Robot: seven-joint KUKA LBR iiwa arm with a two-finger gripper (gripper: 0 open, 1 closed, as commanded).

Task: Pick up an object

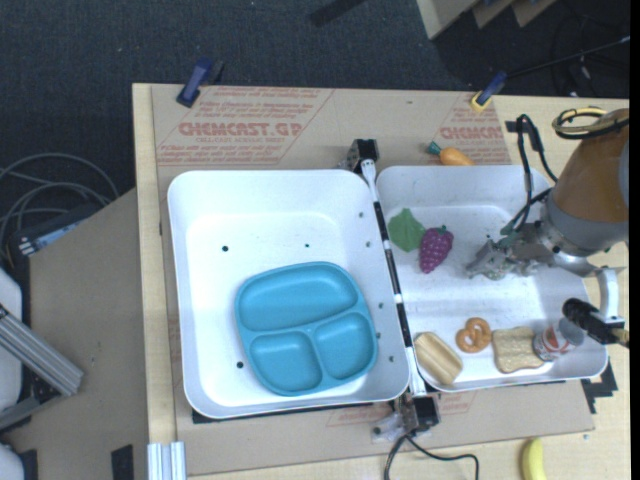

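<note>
The right bin (470, 183) holds a purple grape bunch (435, 248) beside a green leaf (406, 230), a small orange pretzel (473, 335), a bread roll (436, 358), a toast slice (514, 350) and a small red-and-white can (553, 342). My gripper (488, 262) reaches in from the right and hovers low over the bin floor, right of the grapes and above the pretzel. Nothing is visible between its fingers.
The left bin (200, 208) carries a blue three-compartment tray (304, 325). An orange carrot-like toy (452, 155) lies on the board behind the right bin. A yellow object (534, 460) sits at the bench's front edge. Clamps (363, 154) join the bins.
</note>
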